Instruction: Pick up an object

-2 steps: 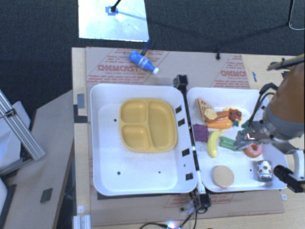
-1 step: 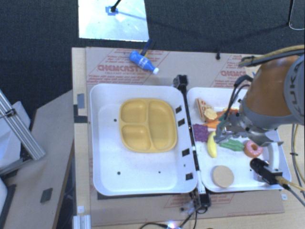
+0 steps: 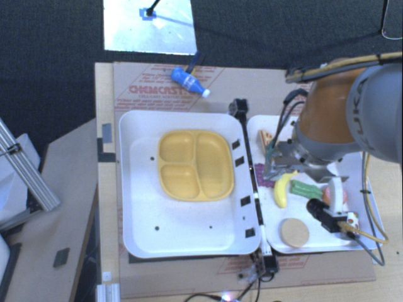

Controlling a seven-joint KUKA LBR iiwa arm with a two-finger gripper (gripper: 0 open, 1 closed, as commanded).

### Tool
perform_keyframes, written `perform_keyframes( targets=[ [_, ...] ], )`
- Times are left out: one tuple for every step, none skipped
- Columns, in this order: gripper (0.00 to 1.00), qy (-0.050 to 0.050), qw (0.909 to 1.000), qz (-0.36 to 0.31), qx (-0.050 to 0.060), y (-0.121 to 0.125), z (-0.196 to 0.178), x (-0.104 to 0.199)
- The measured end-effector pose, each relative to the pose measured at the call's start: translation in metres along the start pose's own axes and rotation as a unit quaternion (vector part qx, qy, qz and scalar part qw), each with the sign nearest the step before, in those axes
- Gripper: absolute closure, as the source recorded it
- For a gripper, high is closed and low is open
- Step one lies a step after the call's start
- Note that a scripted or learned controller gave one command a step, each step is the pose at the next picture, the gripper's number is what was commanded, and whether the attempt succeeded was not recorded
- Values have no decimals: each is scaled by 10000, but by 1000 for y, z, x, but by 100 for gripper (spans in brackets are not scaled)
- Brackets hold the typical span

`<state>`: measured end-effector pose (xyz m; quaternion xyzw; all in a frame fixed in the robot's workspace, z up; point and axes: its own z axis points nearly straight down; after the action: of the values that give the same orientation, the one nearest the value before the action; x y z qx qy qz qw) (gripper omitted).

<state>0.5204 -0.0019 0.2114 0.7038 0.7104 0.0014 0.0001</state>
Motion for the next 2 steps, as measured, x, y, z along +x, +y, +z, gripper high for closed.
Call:
perform_keyframes(
  targets=[
    [100, 3, 10000, -7, -11, 35, -7, 53],
    [100, 5, 10000, -5, -7, 48, -19, 107]
  ],
)
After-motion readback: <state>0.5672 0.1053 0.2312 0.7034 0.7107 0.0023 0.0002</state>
